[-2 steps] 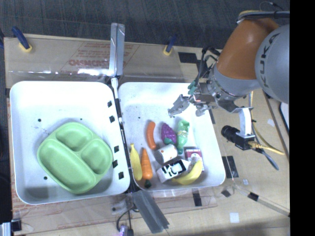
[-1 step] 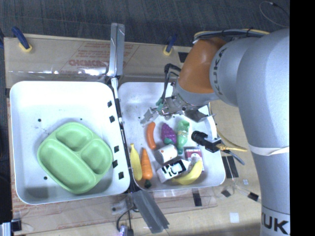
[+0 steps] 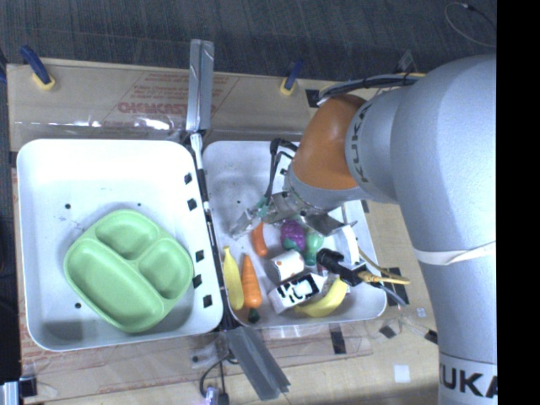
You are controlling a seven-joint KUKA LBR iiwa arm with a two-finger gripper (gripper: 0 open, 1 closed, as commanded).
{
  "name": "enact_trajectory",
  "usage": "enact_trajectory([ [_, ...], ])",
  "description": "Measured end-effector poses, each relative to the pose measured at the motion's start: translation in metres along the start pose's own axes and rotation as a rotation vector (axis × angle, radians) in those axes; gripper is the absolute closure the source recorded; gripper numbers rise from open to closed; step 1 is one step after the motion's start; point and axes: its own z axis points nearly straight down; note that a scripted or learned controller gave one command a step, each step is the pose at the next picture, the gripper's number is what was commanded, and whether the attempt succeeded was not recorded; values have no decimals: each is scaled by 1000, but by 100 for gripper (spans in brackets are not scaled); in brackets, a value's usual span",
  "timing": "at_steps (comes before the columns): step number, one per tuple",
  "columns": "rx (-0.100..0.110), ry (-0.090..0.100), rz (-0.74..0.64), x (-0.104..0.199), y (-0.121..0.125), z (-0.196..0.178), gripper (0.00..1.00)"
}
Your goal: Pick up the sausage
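One claw (image 3: 268, 213) hangs low in the right bin (image 3: 221, 169), under the orange-banded wrist; whether it is parted or clamped I cannot tell. Just at its 6 o'clock lies a short orange-red piece, likely the sausage (image 3: 260, 240), free on the bin floor. Toys crowd there: carrot (image 3: 251, 282) and banana (image 3: 230, 277) at 6, grapes (image 3: 293, 233) at 4. At 9 o'clock, the left bin (image 3: 42, 192) holds a green tray (image 3: 126, 268).

Arm (image 3: 396, 142) reaches over right bin (image 3: 221, 163); green tray (image 3: 126, 268) fills left bin (image 3: 34, 226).
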Motion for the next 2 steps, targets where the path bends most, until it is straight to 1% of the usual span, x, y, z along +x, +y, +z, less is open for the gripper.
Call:
enact_trajectory([
  [1,7,2,-3,-1,-1,-6,100],
  [2,-4,-2,-36,44,68,-103,100],
])
